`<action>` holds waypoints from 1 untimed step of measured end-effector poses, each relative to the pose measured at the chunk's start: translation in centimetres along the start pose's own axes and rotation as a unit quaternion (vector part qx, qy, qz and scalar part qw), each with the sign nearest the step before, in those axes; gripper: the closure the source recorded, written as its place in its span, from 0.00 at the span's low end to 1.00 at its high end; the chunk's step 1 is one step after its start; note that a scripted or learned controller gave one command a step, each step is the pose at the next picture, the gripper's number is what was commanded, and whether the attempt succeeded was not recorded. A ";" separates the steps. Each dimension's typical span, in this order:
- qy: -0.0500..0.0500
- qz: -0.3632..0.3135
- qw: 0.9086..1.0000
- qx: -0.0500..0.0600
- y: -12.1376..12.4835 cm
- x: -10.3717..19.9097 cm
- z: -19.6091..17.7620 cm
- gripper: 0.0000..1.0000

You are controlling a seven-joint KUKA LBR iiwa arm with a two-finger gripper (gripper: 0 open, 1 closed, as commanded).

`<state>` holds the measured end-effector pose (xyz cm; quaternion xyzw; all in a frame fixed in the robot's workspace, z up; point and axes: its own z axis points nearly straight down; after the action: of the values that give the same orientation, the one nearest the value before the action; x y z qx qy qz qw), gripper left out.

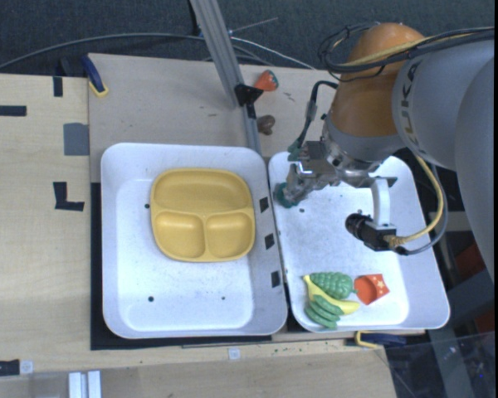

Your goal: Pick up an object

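Camera view: my end effector, state unreadable, hangs far from the toys; I risk grabbing nothing.

Readable text: almost none.
Partial dark lettering marks the grey arm at two o'clock, cut off and not legible as a word.

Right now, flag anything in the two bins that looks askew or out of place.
Nothing looks spilled or damaged. The yellow divided plate sits slightly askew in the left bin. The toy foods are bunched in the right bin at its near corner, far from the tool, which hangs at that bin's far left edge.
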<state>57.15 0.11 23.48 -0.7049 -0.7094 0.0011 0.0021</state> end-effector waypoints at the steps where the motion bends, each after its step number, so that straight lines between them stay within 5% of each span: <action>1: 0.000 -0.001 1.000 -0.001 -2.3 5.9 -0.2 1.00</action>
<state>54.81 5.98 23.74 -0.7042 -0.7100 0.0006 0.0020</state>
